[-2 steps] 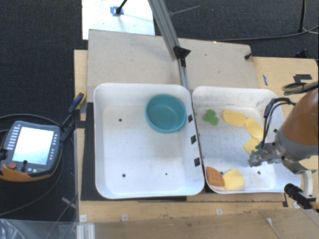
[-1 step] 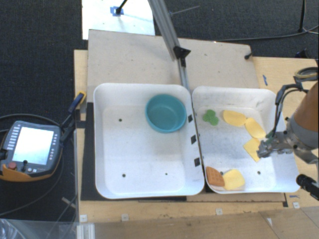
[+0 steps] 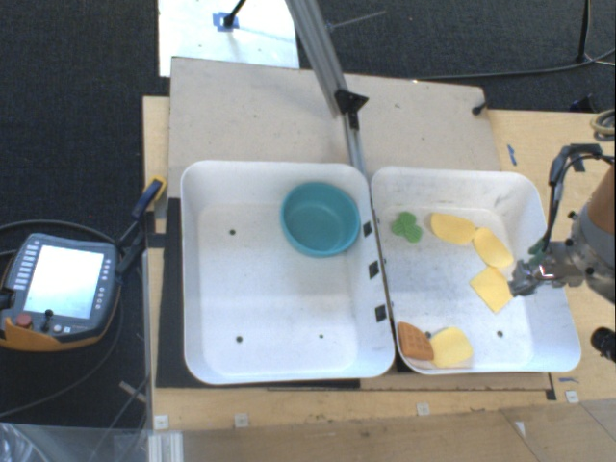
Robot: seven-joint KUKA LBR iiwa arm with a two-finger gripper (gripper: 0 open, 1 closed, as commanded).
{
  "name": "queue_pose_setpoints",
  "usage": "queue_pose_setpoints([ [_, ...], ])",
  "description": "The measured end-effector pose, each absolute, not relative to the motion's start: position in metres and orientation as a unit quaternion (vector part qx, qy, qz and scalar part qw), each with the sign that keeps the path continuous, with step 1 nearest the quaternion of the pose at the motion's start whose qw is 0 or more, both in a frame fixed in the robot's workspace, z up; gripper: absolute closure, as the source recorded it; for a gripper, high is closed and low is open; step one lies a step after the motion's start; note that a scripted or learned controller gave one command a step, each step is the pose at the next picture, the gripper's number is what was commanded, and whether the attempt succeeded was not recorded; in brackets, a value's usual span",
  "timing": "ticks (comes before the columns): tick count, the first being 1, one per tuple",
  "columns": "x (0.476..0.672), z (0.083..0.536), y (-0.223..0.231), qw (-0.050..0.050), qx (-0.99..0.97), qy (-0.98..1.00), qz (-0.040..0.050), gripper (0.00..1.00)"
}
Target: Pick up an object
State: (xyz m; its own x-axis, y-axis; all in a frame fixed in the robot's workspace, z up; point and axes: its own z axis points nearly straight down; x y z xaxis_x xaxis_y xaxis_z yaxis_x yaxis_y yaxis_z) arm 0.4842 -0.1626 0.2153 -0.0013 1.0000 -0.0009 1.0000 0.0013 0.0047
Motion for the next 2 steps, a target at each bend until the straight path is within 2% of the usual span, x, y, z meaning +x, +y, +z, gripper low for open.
queue_pose_setpoints([
  [1,0.485,0.224,-0.163,0.0,0.707,0.707,0.0003,1.0],
  [2,0.515,0.221,-0.116,0.0,0.705,0.709,0.0007,1.0],
])
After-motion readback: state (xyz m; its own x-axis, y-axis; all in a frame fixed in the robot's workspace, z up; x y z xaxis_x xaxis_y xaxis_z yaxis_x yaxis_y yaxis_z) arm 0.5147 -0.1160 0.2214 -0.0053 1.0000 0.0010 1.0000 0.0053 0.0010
